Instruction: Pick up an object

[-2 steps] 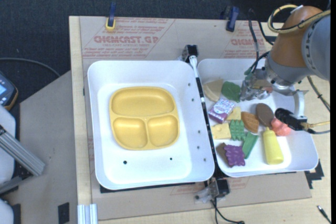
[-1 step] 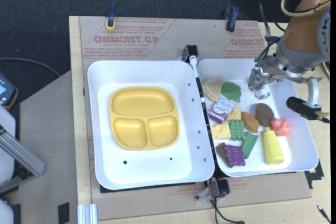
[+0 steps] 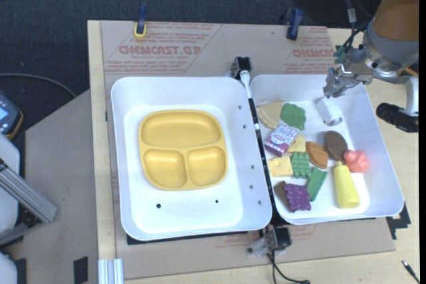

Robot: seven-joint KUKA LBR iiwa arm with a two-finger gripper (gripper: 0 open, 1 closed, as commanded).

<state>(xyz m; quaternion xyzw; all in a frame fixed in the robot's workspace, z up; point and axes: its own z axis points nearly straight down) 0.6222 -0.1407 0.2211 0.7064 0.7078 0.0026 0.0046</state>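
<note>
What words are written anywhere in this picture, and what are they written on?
"CHEMCAST GP" in red, on the brown board under the bins, at the back left.
Red print again on that board at the back right, partly cut off by the right bin; too broken to read fully.
Smaller red lines beside both: too blurred to read.
The purple packet has print on it: too small to read.

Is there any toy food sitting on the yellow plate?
No, the yellow plate has nothing in its three sections; the toy food is all piled in the right bin.
</note>
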